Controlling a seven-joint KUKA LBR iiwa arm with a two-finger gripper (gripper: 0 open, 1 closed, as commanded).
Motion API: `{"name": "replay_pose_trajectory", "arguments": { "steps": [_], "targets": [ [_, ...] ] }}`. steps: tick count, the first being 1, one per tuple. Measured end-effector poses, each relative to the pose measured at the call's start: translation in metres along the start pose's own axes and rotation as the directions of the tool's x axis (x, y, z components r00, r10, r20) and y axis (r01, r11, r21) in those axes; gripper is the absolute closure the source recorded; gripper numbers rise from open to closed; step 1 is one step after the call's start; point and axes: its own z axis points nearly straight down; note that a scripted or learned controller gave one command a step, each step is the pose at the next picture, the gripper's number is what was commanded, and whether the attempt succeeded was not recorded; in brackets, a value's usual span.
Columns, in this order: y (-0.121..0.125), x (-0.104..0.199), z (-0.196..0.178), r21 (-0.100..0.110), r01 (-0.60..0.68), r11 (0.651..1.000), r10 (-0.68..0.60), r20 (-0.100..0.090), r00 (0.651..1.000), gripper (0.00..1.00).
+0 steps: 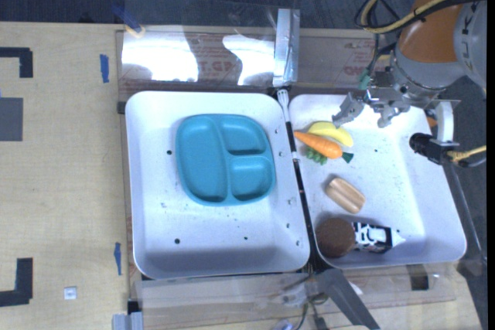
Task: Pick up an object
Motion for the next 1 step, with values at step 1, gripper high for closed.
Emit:
{"name": "replay_pose_trajectory", "arguments": {
  "steps": [1],
  "targets": [
    [0.0156, -0.0006, 0.1134, -0.013, -0.031, 0.999, 0.031, 0.003, 1.0, 0.0]
  ]
}}
